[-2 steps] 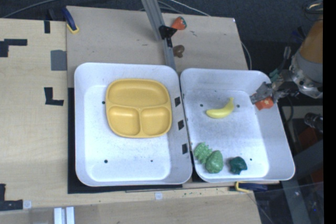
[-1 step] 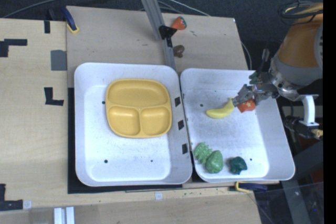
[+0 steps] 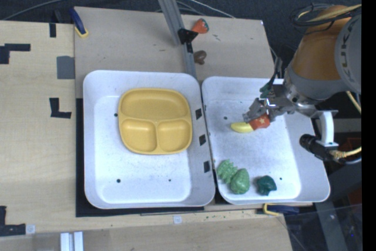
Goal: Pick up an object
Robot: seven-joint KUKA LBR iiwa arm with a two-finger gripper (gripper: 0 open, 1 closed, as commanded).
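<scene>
The jaws (image 3: pixel 259 116) hang over the right white bin (image 3: pixel 294 153), touching one small red-orange object (image 3: pixel 260 122) beside one yellow banana-shaped piece (image 3: pixel 241 127); whether they grip it, I cannot tell. Nearer lie two green lumps (image 3: pixel 234 176) and one teal lump (image 3: pixel 266 184). One yellow three-compartment plate (image 3: pixel 155 120) fills the left bin (image 3: pixel 100 126).

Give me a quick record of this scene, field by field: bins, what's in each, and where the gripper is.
left bin: yellow tray, three compartments
right bin: yellow piece, red piece, green toy, teal toy
gripper: over the right bin, at the red piece beside the yellow piece
grasp: cannot tell whether anything is held
green toy and teal toy: near front edge of bin, apart from the gripper
</scene>
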